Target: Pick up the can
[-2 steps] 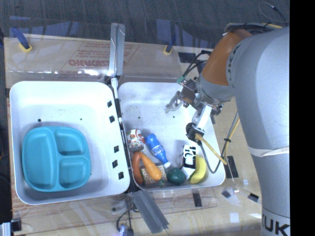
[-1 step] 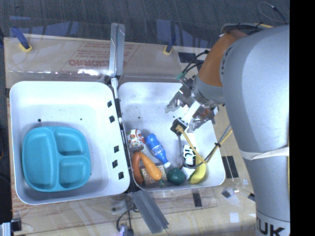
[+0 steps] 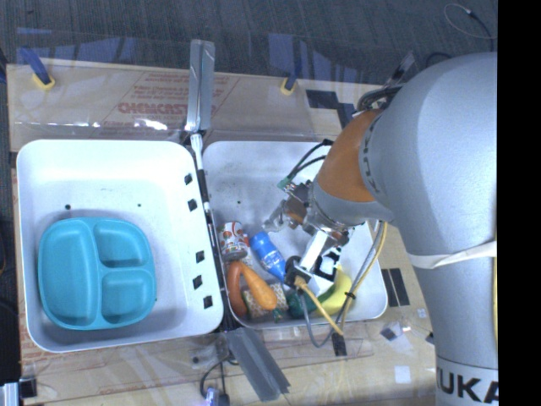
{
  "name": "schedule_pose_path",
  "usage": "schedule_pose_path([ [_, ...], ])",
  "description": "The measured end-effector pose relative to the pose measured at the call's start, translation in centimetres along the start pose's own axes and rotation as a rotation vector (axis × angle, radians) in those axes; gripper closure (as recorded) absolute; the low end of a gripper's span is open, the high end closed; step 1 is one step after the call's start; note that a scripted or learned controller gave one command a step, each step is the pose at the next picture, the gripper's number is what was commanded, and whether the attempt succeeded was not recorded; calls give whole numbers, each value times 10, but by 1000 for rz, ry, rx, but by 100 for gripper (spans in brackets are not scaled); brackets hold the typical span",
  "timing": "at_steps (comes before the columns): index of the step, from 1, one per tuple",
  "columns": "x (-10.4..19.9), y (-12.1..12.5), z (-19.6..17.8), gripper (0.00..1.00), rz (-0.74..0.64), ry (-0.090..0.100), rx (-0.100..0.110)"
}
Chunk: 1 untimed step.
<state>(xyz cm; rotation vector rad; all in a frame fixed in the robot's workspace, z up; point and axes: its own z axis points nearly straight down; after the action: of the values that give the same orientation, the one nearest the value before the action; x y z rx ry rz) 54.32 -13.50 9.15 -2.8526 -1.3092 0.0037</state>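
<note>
The can (image 3: 233,240), red and white, lies in the right-hand bin (image 3: 241,163) close to that bin's left wall. It sits apart from the gripper (image 3: 287,216), off to the gripper's view-left and a little nearer the bin's front edge. A blue bottle (image 3: 269,256) lies just beside the can, between it and the gripper. Below both, against the front wall, is an orange carrot-shaped piece (image 3: 242,286), and a yellow banana (image 3: 340,293) lies under the wrist on the gripper's other side. Whether the gripper is apart or together cannot be told from here. Well beyond the can, the left bin (image 3: 101,163) holds a blue divided plate (image 3: 95,271).
</note>
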Motion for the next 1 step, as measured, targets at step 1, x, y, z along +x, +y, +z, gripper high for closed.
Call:
schedule_pose_path([
  [1, 0, 0, -9, 100, -4, -1, 1],
])
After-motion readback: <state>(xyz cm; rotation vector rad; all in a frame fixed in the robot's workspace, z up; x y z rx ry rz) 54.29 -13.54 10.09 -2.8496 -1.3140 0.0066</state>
